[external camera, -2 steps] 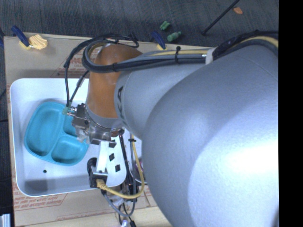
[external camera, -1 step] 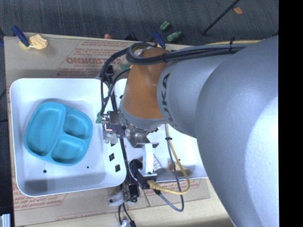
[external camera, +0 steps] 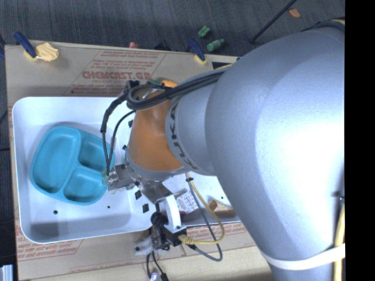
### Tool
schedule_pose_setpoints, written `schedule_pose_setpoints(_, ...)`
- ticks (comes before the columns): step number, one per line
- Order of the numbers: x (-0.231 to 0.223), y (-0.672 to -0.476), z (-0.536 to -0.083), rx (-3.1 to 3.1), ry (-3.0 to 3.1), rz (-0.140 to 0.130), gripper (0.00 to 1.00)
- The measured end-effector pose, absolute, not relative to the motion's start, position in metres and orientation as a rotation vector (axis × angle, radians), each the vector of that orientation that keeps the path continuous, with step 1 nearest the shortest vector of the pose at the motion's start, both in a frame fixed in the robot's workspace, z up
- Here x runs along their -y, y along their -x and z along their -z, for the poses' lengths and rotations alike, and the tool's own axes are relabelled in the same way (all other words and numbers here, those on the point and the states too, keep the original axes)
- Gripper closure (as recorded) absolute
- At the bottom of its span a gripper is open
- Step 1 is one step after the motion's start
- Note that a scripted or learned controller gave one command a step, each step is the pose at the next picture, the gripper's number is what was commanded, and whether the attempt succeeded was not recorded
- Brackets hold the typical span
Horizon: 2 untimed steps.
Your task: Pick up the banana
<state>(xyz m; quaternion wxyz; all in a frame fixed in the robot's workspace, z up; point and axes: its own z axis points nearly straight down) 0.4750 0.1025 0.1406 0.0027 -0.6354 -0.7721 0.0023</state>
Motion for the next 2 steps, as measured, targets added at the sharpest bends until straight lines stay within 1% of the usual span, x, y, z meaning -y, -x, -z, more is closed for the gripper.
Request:
schedule_pose_setpoints(1, -0.1836, -0.5032, -0.0935, 2.325, 2.11, 0.001, 1.0)
schedule_pose_setpoints(2, -0.184, -0.5027, -0.1032, 2.327, 2.103, -0.004, 1.0)
